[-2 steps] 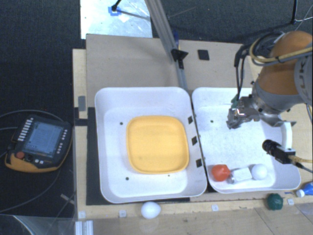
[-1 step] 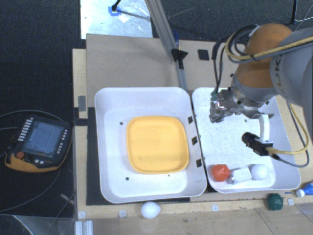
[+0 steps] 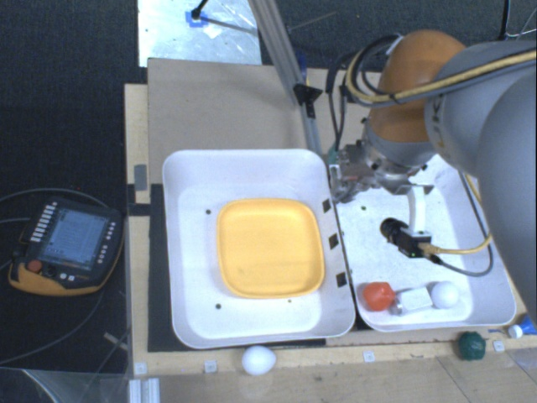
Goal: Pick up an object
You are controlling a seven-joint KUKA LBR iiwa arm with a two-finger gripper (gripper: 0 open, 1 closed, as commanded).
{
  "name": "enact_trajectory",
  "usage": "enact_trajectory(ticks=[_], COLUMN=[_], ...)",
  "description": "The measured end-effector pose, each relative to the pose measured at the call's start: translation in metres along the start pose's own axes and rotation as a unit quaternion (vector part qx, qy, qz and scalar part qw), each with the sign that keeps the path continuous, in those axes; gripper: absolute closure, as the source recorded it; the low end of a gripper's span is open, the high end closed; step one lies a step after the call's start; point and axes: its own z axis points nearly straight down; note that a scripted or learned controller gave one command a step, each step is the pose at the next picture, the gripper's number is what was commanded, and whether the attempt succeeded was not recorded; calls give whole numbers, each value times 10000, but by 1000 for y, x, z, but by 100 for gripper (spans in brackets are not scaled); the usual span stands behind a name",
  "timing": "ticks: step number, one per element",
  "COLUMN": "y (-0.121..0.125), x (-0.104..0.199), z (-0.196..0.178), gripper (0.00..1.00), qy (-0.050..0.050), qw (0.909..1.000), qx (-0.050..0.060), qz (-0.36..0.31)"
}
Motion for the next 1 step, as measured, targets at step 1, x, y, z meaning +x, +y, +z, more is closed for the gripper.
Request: enact_trajectory(ticks=[1], y=[20], x=[45], z=[-17], gripper=[100], qy=[1], qw=[10000], qx=[-8], qz=[1])
